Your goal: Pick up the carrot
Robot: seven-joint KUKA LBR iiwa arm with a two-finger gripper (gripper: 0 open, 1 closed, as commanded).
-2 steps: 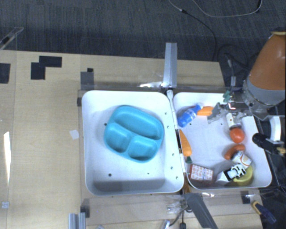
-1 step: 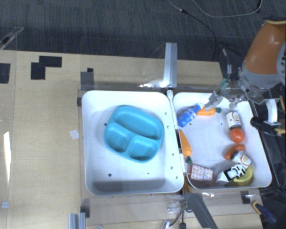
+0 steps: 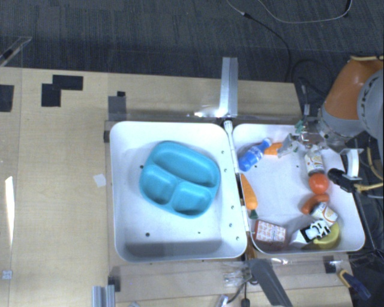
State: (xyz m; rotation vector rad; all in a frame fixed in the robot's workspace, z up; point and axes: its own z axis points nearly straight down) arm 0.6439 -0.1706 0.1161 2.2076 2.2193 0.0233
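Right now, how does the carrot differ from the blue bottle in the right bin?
The carrot is orange and tapered; the blue bottle is blue with a pale cap end. The carrot lies along the bin's left wall, pointing up and down the picture; the bottle lies slantwise, nearer the far wall. Both lie flat in the right bin.

light wood bench top (image 3: 54,198) filling 6 to 10 o'clock, black square markers (image 3: 62,87) at 10 o'clock, dark grey carpet floor (image 3: 132,36) across 12 o'clock, black cable (image 3: 288,12) looping at 1 o'clock, metal post (image 3: 229,84) upright near 12 o'clock
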